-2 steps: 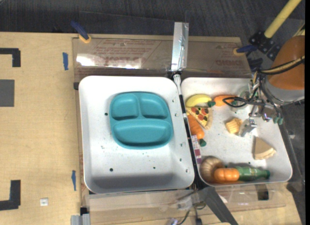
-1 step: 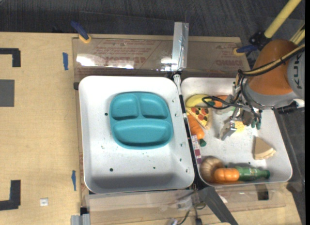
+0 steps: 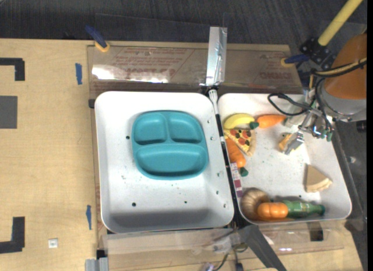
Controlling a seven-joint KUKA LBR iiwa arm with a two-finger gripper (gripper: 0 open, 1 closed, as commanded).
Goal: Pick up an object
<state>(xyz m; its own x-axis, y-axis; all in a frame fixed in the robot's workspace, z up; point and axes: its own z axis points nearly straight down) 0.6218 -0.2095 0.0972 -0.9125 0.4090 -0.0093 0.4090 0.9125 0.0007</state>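
Two bins sit on the surface, and your gripper is low in the right bin, near its upper right corner. You cannot tell its state. You are at the reaching step; next choose one object. Left of the gripper lies a smooth carrot, below it a flat bread wedge.
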